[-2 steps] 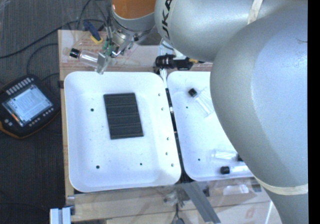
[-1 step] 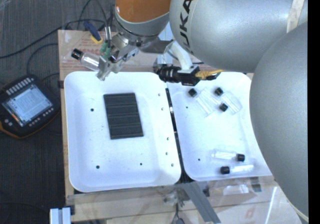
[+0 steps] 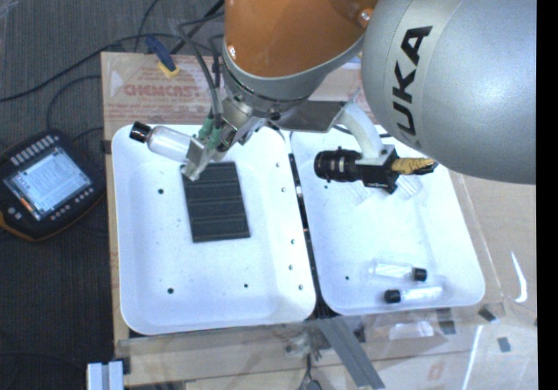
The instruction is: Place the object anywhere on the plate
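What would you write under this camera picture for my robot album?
Gripper at the dark ribbed plate in the left bin.

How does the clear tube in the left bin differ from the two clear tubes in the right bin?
The left bin's tube lies at the far left corner, next to the gripper and near the dark ribbed plate; the right bin's two tubes lie together near the front edge, away from the arm. The left bin's tube looks thicker; the two tubes look slimmer. All three are clear with a black cap and lie on their sides.

End effector [image 3: 197, 161] above black plate [image 3: 219, 201], left bin [image 3: 148, 231].
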`<state>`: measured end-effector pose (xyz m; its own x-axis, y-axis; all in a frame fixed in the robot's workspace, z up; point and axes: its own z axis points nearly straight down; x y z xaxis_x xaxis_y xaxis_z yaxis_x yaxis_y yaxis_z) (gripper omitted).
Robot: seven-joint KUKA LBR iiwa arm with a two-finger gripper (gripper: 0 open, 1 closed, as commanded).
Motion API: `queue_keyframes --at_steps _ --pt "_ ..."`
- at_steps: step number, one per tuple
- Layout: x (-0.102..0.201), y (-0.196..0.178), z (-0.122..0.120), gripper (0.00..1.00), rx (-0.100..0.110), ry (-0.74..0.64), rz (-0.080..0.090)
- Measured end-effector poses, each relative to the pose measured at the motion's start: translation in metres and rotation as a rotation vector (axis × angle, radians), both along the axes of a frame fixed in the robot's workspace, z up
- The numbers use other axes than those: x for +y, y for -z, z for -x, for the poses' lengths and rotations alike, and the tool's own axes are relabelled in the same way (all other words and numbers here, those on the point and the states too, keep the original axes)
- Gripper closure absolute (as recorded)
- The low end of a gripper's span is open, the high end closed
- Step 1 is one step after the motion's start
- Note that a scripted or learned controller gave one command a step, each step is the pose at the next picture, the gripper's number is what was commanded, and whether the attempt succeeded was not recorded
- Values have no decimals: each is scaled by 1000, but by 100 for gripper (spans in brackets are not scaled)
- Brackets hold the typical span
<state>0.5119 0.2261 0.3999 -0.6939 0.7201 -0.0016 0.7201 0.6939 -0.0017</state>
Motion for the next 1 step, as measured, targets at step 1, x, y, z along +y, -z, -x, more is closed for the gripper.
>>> queue_keyframes --at_steps 1 --pt "3 35 7 100 0 -264 -1"
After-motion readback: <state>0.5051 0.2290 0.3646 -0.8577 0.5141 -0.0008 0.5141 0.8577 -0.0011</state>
